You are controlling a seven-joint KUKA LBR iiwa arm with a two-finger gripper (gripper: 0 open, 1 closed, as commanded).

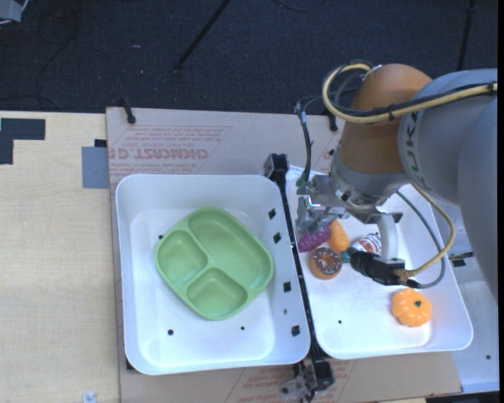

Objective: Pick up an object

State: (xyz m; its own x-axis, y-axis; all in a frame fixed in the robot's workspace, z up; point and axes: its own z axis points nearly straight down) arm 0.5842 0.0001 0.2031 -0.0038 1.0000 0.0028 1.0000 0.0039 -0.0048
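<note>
Camera view: the gripper (312, 217) is seen lowered into the left part of the right bin (454, 330), close to the divider between the two bins; whether anything is clenched cannot be told, since its tips are merged with the clutter beneath. Just below it a purple object (311, 240) is lying, its long axis running roughly left to right with a slight upward tilt to the right. Touching that, a brown ring-shaped doughnut (325, 263) is laid flat, and an orange cone-like piece (339, 236) is set just beside it, its narrow end pointing up the view. A small red-and-white item (369, 243) is partly hidden behind a black part of the arm. An orange pumpkin (412, 306) is placed well apart toward the lower right. In the left bin (143, 334) a green divided plate (214, 262) is lying, turned diagonally.
</note>
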